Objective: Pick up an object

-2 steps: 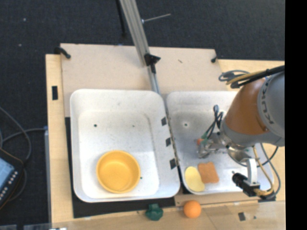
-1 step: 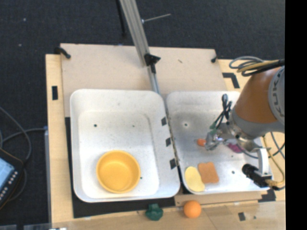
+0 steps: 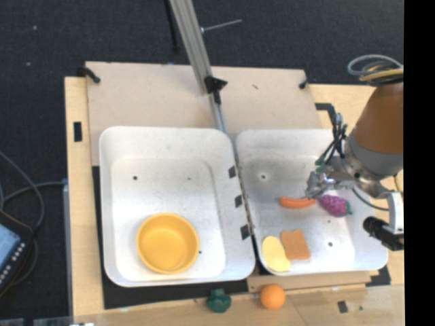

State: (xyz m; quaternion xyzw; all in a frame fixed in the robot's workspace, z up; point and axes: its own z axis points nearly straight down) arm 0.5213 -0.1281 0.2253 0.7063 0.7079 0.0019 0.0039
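Note:
In the right bin [image 3: 272, 148] lie an orange carrot [image 3: 296, 202], a purple bunch of grapes [image 3: 333, 204], a tan bread slice [image 3: 295, 244] and a pale yellow piece [image 3: 274, 253] at the front edge. The left bin [image 3: 136, 148] holds a yellow bowl [image 3: 167, 242]. My gripper [image 3: 319, 185] hangs low over the right bin, just above the carrot's right end and left of the grapes. The arm's wrist hides how the fingers stand.
An orange ball [image 3: 272, 296] and a small green object [image 3: 218, 301] lie on the bench in front of the bins. A slanted metal rail [image 3: 194, 39] rises behind the bins, ending at the divider between them.

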